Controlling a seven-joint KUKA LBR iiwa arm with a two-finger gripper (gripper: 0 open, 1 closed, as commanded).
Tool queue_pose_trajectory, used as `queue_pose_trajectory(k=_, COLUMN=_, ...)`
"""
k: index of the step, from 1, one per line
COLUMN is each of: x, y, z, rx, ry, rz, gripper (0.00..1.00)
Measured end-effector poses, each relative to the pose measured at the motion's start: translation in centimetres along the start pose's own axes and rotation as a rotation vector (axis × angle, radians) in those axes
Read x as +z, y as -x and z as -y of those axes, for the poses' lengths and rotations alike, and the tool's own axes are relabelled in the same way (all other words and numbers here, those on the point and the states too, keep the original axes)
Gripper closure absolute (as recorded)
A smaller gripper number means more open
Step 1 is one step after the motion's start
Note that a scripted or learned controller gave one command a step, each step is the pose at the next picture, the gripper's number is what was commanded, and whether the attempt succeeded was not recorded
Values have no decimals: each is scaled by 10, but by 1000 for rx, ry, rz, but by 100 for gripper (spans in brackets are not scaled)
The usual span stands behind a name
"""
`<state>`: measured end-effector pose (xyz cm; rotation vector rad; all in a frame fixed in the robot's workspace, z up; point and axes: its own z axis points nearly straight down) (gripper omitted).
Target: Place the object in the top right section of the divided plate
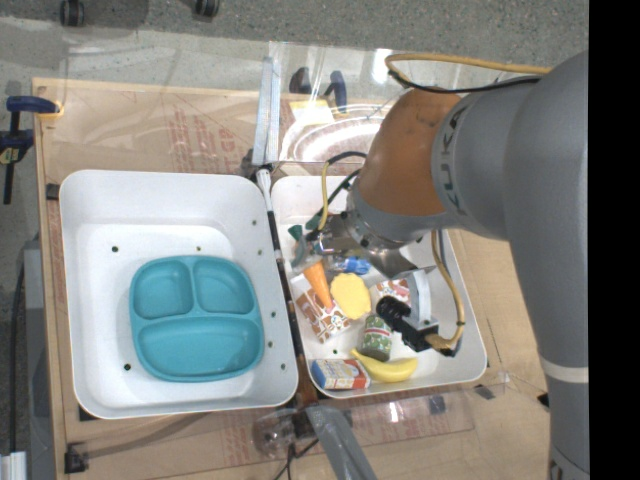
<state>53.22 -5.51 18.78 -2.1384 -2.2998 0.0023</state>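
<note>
Jaws first: whether they're wide or narrow can't be told, since the wrist is dropped over the cluttered right-hand white bin [470,353] and the black parts under it are mixed up with the toys. Nothing can be seen gripped, so no hold is claimed.

The grey arm with the orange band [480,158] is reached in from the right of the frame and bent down over that bin, presumably because that's where the pickable stuff is kept. An orange toy carrot [318,283], a round yellow piece [350,295], a yellow toy banana [388,369], a small printed carton [338,373] and a dark green can-like item [377,338] are piled close together, several touching. Which one is meant as "the object" can't be settled from this, though the black parts are seen nearest the green item and the yellow piece.

The teal plastic divided plate [196,318] is laid flat in the left-hand white bin [100,193], lower left of centre, kept well apart from the clutter so the drop is unobstructed. Its top right section [225,286] is bare, so the task is judged not yet done. Both bins are set side by side on the brown counter [150,128].
</note>
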Motion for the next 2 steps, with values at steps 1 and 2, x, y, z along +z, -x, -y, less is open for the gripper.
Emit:
queue_pose_trajectory(k=1, x=1, y=-62, z=3, rx=-58, ry=-1, rz=0, gripper=100)
queue_pose_trajectory(k=2, x=1, y=-61, z=3, rx=-56, ry=-1, rz=0, gripper=0)
